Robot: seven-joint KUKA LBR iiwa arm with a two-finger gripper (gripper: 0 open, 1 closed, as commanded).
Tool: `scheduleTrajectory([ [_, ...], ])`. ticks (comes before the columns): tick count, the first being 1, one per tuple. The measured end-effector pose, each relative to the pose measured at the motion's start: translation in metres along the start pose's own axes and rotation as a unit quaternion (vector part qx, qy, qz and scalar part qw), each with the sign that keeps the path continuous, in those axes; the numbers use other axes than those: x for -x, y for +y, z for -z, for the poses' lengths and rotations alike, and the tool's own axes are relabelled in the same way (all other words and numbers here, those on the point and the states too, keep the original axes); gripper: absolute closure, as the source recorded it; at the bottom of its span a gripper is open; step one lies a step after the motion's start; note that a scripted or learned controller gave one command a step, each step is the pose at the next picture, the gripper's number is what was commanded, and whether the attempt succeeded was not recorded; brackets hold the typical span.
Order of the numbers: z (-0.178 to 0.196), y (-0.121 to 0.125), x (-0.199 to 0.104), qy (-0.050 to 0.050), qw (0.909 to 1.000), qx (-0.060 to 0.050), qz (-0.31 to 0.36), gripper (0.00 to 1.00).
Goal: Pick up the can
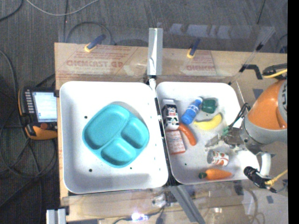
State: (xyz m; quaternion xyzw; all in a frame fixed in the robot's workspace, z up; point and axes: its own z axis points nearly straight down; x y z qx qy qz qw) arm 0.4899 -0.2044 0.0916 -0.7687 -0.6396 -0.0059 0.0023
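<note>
We cannot tell the gripper's (223, 143) state; hovering at the can (218, 158), it may knock it aside.

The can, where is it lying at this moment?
In the camera view the can lies in the right bin, near its right side, just above the carrot and below the end effector.

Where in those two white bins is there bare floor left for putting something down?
Left bin: bare corners around the turquoise divided tray. Right bin: a bare patch between the orange carrot and flat red-white packet. Crowded near the gripper and small can.
</note>
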Motion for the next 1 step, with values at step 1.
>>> scheduleTrajectory([
  [1,0.0001,0.0018,0.0002,0.003,0.9997,0.001,-0.025,0.0],
])
